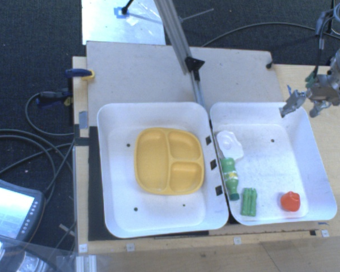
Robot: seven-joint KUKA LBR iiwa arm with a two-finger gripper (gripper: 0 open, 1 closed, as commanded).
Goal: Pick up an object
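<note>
Gripper [304,102] hangs open and holding nothing over the back right corner of the right bin [306,146], well apart from the orange cup [290,201], green block [249,202], green bottle [230,178] and white object [229,144] inside it.

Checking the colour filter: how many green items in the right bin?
2. A green bottle lies along the left wall of the right bin, below a white object. A ridged green piece lies just right of the bottle's lower end.
</note>
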